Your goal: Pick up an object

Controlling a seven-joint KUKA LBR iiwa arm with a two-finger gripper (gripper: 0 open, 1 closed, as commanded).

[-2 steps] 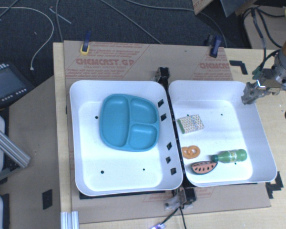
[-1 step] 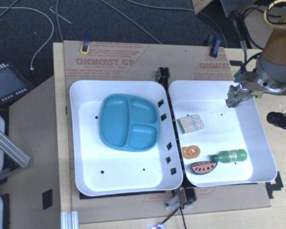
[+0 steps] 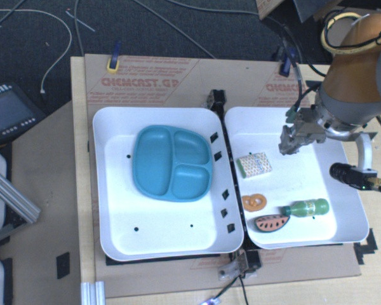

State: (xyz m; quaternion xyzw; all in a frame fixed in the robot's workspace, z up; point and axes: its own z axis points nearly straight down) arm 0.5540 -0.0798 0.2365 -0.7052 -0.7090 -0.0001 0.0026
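Dark carpet floor (image 3: 178, 18), loose white cables (image 3: 44, 18) (top left); cardboard-covered bench (image 3: 178, 75); small monitor (image 3: 9, 110) left.

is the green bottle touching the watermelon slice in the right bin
Cannot tell. In the camera view the green bottle lies just above the watermelon slice, its cap end meeting the slice's upper edge with no plain gap or contact.

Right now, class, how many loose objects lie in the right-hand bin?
4: a checkered block near the divider, a pretzel below it, a watermelon slice at the front, a green bottle beside it. The arm might hide more.
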